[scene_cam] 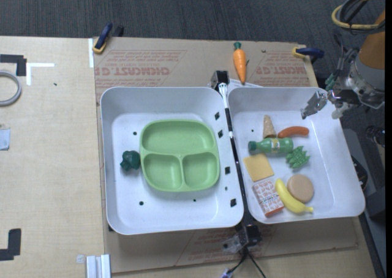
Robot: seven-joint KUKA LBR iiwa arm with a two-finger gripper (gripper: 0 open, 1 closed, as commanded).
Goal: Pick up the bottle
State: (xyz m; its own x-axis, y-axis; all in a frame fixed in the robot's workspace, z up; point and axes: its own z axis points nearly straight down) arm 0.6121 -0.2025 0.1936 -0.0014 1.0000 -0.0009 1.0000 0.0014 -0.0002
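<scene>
My gripper [316,105] hovers at the right bin's [343,206] far right edge; I cannot tell its opening. The bottle [271,146] lies unlifted mid-bin, beside the cheese slice [259,167]. The whole pick remains.

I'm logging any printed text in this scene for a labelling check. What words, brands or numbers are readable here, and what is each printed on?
Cardboard sheet under the bins: red print in two blocks, upside down from this camera and too blurred to read with certainty.
Bottle: a label band, too small to read.
Red and white packet: patterned print, no legible words.
No other text can be made out.
</scene>
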